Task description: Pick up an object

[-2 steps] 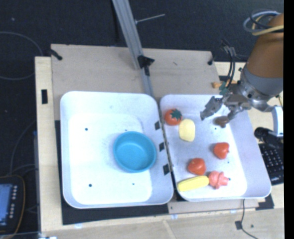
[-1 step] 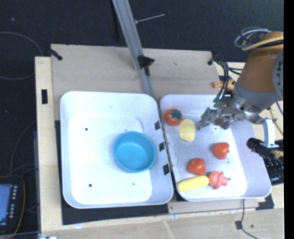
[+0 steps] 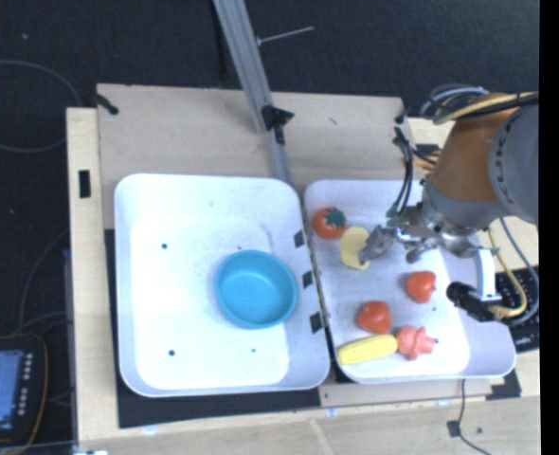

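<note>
Pale worktop (image 3: 185,131) carries two white bins side by side. Left bin (image 3: 156,207) holds a blue bowl (image 3: 254,288). Right bin (image 3: 469,349) holds a tomato (image 3: 330,222), a pale yellow piece (image 3: 354,247), two red pieces (image 3: 420,284) (image 3: 373,316), a yellow banana (image 3: 367,350) and a pink toy (image 3: 414,340). The tool (image 3: 379,245) hangs just beside the pale yellow piece; whether its grip is open or closed cannot be told, and nothing shows in it.
</note>
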`<state>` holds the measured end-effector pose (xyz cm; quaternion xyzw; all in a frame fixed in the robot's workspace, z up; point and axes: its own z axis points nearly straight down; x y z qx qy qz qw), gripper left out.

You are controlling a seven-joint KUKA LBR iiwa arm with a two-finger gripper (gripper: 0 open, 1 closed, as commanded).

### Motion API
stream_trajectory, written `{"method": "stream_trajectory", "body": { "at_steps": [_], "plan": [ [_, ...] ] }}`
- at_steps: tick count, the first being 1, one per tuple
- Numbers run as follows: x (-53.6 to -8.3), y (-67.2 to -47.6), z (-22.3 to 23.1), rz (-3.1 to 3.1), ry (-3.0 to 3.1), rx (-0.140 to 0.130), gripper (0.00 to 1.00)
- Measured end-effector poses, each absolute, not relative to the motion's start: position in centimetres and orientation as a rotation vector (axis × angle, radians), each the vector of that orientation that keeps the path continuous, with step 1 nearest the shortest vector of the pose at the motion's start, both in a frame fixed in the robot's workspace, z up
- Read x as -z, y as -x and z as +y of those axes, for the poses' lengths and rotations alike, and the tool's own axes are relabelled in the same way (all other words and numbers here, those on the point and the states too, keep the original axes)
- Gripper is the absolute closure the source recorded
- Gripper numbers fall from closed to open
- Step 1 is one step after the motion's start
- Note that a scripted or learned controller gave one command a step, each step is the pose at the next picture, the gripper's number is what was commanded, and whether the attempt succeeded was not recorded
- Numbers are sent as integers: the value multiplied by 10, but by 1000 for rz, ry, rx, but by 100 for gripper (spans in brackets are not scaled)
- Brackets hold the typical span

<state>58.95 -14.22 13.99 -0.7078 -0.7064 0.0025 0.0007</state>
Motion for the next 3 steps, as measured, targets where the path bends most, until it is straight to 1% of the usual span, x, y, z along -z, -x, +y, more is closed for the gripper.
{"method": "stream_trajectory", "body": {
  "at_steps": [1,2,3],
  "plan": [
    [-98,-589,-144,-2216,2226,-6,0],
    [-114,-592,-144,-2214,2237,7,100],
    [-161,-600,-147,-2223,2224,6,100]
  ]
}}
